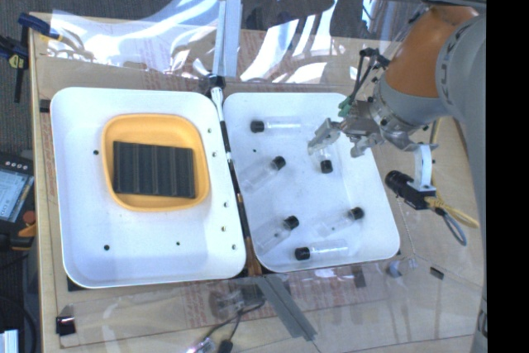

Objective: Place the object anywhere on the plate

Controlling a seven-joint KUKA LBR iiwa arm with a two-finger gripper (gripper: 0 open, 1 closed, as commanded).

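Camera view: clear vials (277, 126) (black-capped), ridged yellow plate (154, 164).

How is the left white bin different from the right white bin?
The left bin holds a yellow plate with a dark ribbed middle; the right bin holds several small clear tubes with black caps, like the one near its top edge. The arm's pincer hangs over the right bin, not the left bin. Both bins are shallow, white and round-cornered.
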